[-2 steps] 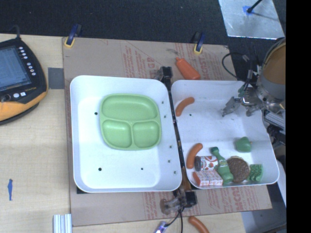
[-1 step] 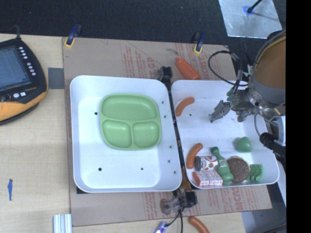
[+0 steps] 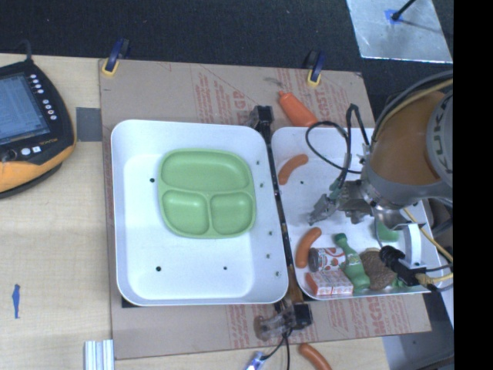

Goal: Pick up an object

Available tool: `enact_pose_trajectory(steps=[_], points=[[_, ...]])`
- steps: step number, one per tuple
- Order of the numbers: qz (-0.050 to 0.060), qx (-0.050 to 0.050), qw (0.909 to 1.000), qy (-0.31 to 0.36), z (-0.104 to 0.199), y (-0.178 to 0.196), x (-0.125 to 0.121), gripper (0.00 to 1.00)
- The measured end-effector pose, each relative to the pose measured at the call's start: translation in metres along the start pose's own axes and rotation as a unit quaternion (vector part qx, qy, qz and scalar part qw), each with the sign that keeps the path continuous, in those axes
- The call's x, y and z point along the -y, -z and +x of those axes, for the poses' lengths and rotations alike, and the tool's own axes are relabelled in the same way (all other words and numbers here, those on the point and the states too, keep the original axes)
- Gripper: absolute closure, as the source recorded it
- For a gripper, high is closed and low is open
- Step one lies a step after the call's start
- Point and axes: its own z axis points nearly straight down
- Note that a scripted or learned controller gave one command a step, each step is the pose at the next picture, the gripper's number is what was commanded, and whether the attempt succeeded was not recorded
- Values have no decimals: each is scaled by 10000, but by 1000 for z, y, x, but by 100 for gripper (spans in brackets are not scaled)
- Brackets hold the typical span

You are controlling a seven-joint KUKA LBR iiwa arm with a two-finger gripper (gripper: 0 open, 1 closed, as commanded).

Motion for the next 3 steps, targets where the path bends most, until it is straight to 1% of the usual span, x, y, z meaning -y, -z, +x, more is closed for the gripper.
enact_pose_trajectory(steps=[1,2,3], points=[[-1,0,10000,1,-5,-47,12,0],[-11,-3,10000,-16,-91,-45,-93,0],[-2,-6,10000,-12,-57,-17,7,0]])
